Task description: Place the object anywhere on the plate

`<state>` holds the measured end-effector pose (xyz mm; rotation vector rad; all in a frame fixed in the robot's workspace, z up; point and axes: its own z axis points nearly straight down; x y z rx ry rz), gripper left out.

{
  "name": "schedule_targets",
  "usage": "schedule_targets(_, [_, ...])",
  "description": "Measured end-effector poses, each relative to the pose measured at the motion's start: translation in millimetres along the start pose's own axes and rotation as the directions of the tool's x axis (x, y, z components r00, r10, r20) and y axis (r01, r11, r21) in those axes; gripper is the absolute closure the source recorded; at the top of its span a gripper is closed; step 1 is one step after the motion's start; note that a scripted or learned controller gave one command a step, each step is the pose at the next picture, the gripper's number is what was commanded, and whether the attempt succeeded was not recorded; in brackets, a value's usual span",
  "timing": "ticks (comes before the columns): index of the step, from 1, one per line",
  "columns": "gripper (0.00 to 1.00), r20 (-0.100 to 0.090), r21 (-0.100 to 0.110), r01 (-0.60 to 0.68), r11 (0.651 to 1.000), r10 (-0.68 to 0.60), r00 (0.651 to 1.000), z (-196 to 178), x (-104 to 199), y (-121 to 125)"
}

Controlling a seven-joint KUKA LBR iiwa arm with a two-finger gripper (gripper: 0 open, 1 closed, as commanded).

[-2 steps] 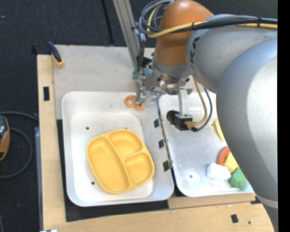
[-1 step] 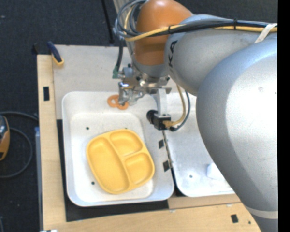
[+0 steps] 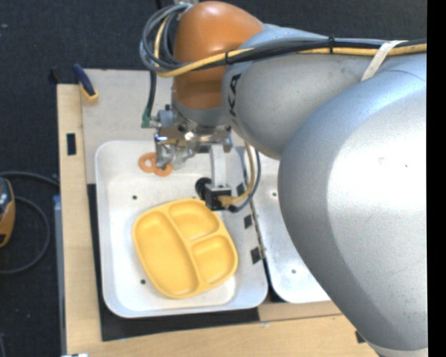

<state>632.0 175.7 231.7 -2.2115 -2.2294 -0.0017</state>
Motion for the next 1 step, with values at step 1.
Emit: schedule_targets(1, [0.0,0.002,0.0,-0.004,1.0,0.004,1.0,0.2,-3.3,0.8])
